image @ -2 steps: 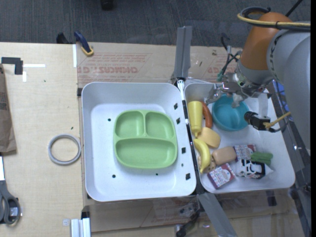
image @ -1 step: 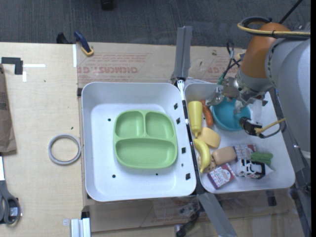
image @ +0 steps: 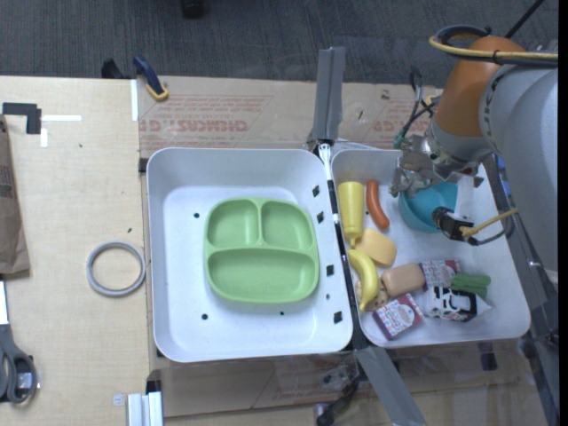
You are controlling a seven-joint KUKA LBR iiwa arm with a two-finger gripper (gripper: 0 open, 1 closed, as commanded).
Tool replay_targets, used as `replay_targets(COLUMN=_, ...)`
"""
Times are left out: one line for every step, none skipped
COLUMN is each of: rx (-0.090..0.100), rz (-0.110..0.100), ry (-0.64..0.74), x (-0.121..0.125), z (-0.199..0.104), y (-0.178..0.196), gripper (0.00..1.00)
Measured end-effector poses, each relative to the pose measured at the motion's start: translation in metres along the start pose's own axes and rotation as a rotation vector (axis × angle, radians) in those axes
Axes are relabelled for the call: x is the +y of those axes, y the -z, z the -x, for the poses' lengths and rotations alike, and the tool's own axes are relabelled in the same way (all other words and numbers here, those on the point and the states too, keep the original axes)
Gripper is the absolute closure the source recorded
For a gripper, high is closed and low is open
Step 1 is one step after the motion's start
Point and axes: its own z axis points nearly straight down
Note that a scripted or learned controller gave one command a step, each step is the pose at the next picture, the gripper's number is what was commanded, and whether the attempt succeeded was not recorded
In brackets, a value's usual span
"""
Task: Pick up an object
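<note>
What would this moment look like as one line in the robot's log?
arm: over right bin | gripper: above blue bowl | holding: nothing seen | left bin: green divided plate

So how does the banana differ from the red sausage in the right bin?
The banana is yellow and curved, while the red sausage is straight and slimmer. The banana lies toward the near side against the bin's left wall; the red sausage lies farther back, beside the blue bowl under the gripper. Both are long toy foods lying flat in the right bin.
</note>
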Motion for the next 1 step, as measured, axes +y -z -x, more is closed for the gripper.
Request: replay_targets(rx=0.0, rz=0.0, ry=0.0, x=-0.0001, z=0.0, y=-0.0001, gripper=0.0)
